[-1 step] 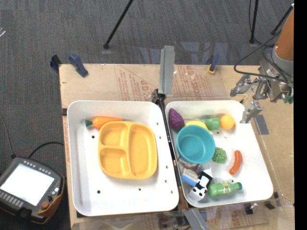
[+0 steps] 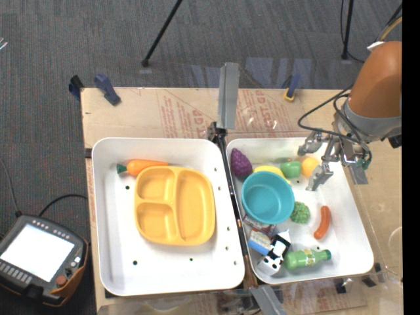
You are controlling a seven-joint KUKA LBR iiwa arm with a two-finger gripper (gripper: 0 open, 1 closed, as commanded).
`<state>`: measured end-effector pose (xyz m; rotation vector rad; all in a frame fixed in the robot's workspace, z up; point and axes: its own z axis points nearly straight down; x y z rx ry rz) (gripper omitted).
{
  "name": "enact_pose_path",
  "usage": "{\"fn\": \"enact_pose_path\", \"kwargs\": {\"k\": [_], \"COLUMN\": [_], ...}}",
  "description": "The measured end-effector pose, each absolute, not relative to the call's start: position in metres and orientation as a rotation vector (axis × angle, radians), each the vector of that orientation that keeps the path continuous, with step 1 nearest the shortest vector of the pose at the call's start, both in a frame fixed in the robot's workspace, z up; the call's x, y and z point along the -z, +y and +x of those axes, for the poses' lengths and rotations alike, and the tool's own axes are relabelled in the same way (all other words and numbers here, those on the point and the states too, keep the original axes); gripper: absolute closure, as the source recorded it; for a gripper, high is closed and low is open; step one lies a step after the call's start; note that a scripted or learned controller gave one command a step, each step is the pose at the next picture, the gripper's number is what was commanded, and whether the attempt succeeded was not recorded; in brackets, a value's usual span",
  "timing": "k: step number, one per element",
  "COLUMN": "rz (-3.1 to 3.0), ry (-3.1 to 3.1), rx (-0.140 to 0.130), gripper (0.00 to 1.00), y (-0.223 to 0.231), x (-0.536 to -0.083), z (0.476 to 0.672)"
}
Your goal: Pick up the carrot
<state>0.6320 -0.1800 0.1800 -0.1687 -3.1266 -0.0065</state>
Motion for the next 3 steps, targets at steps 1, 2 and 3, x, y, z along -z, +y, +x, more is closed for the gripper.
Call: {"fn": "enact_pose_path", "kwargs": {"k": [1,2,3], "rz": [-0.353,-0.343,-0.506], "ry": [-3.119,-3.129,-3.107], "rx": [0.003,0.001,-0.001], "gripper": [0.0,1.0,1.0], "y": [-0.172,-0.17,-0.187], "x": [-0.093,-0.107,-0.172], "z": [0.638,0.642,0.539]}}
